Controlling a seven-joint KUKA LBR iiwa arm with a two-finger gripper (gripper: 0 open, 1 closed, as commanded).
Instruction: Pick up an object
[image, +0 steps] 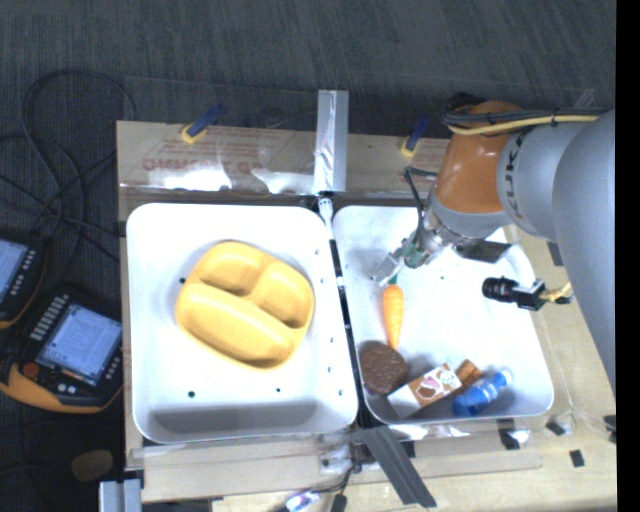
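From above, two white bins sit side by side on the tabletop (160, 150), and the arm (560, 170) comes in from the right over the right bin (470, 330). The gripper (398, 268) hangs low in that bin's upper left part, slanting down toward the divider, its tip just beside the top end of the carrot (394, 314). The slant probably serves the grasp: the carrot lies flat along the bin floor, near the left wall, so coming at its upper end leaves the wall out of the way. Nothing can be seen caught in the gripper, and whether it is spread or pressed together cannot be told at this size; it may be touching the carrot's top, but the view is too coarse to be sure. The carrot looks like the likeliest target, being the nearest thing and lying apart from the rest. Below it, along the bin's front wall, is a crowded row: a brown disc (381, 367) just beside the carrot's lower tip, a small carton (436, 384) leaning against the disc, and a blue bottle (482, 391) touching the carton. Packed like that, they would be harder to take singly. The left bin (160, 400) holds one thing, a big yellow loaf (245, 303), resting mid-floor, well apart from the gripper.
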